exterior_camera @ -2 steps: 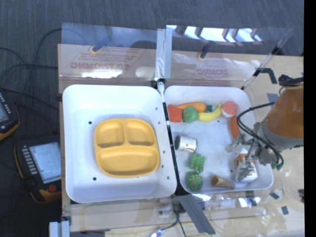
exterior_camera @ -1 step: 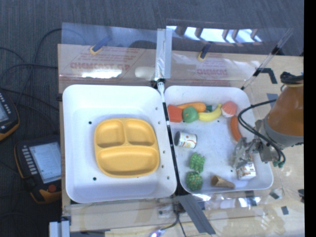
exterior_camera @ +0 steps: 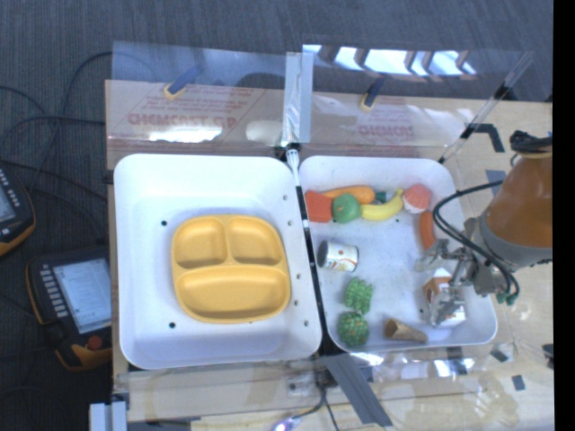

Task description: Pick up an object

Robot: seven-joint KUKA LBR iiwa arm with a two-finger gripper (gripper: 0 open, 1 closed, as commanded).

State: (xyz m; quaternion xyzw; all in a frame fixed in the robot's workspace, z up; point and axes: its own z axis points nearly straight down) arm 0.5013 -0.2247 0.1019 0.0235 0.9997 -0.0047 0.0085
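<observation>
Near the right wall of the right bin [exterior_camera: 314,180], low in its right half, we see a small orange-and-white object [exterior_camera: 437,288] pressed right against the tool [exterior_camera: 446,305]; we cannot name it more exactly, and we cannot tell whether it sits between the fingers or just beside them. How wide the tool stands is likewise beyond what we can tell (metal parts and dark cables crowd that spot).

The arm [exterior_camera: 521,209] reaches in from the right edge, its orange band over the bin's right rim and the wrist bent down and leftward, so the tool hangs low over the bin floor.

Around it we count the bin's other things. Along the far wall: one carrot [exterior_camera: 352,193], one green round fruit [exterior_camera: 346,208], one banana [exterior_camera: 383,208], one red-and-white round piece [exterior_camera: 416,197] and one red block [exterior_camera: 318,206]. One slim orange piece [exterior_camera: 426,230] lies just above the tool. Mid-bin lies one small can [exterior_camera: 340,256] on its side; below it two green broccoli-like pieces [exterior_camera: 358,294] [exterior_camera: 353,329], and one brown cone [exterior_camera: 405,331] near the front rim.

The left bin [exterior_camera: 144,268] holds one yellow three-compartment tray [exterior_camera: 232,268]. Both bins rest side by side on the surface [exterior_camera: 530,366].
</observation>
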